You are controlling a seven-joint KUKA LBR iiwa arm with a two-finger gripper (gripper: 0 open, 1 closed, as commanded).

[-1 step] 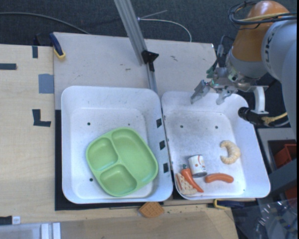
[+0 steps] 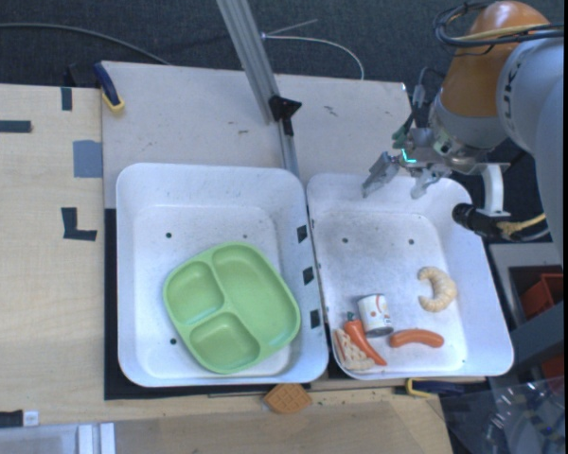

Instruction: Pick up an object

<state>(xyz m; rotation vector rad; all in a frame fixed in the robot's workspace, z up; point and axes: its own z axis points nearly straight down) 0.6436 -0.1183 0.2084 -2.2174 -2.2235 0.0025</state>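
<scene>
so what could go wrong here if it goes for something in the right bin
1. The small can, carrot and sausage sit bunched near the near edge, so closing on one may knock or drag a neighbour.
2. The gripper hovers open over the far rim of the right bin, well away from the items, so a poorly aimed descent could grab nothing.
3. The croissant is curved and may slip.

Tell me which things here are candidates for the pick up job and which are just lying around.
For the job:
gripper, open above the right bin
croissant
small can
sausage
carrot

Lying about:
green divided plate in the left bin
waffle-like cookie on the bench
blue-and-yellow clamp
</scene>
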